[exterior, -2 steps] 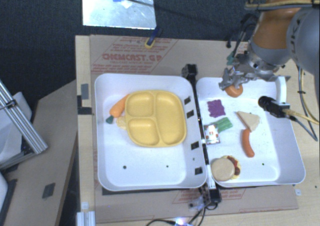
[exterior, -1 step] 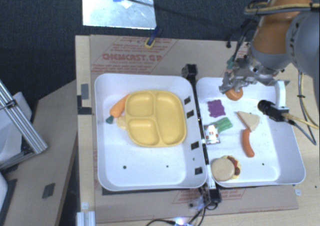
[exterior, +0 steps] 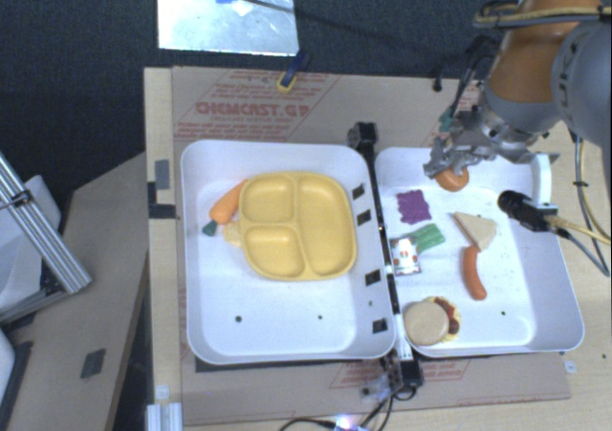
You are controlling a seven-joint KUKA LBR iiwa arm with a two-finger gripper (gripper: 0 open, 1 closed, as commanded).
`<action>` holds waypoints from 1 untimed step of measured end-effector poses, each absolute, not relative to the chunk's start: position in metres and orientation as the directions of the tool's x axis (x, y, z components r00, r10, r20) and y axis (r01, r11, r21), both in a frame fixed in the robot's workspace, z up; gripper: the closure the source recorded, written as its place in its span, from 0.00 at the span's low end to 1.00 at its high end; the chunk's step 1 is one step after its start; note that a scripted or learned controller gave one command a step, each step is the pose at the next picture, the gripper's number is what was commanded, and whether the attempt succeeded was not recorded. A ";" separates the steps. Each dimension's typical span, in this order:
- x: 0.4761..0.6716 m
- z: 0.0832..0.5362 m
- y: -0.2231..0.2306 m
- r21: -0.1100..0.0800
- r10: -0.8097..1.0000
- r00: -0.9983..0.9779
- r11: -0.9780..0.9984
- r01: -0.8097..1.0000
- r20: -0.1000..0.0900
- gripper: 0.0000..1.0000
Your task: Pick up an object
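Observation:
My gripper (exterior: 448, 167) hangs over the back of the right bin (exterior: 555, 310), near its far wall. A small round orange fruit (exterior: 455, 181) sits right at the gripper's tip and is partly covered by it. I cannot tell whether the fruit is gripped or resting on the bin floor. Further forward in the same bin lie a purple piece (exterior: 412, 205), a green piece (exterior: 427, 237), a tan bread wedge (exterior: 475, 228), a red sausage (exterior: 473, 273), a small white and red pack (exterior: 405, 255) and a burger (exterior: 432, 320).
The left bin (exterior: 206, 314) holds a yellow divided plate (exterior: 292, 226) with a carrot (exterior: 226, 203) beside its left edge. A black cylinder on a white bracket (exterior: 524, 207) juts in at the right bin's right side. A black divider (exterior: 378, 228) runs between the bins.

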State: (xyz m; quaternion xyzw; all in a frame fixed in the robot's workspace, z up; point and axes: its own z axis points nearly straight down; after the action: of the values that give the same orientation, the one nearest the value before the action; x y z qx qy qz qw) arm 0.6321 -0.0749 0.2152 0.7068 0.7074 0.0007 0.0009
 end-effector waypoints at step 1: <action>0.639 0.234 -0.075 0.004 1.000 -0.004 0.004 1.000 0.000 1.00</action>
State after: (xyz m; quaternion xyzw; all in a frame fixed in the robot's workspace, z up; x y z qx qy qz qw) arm 0.6390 -0.0747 0.2338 0.7057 0.7086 0.0014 0.0012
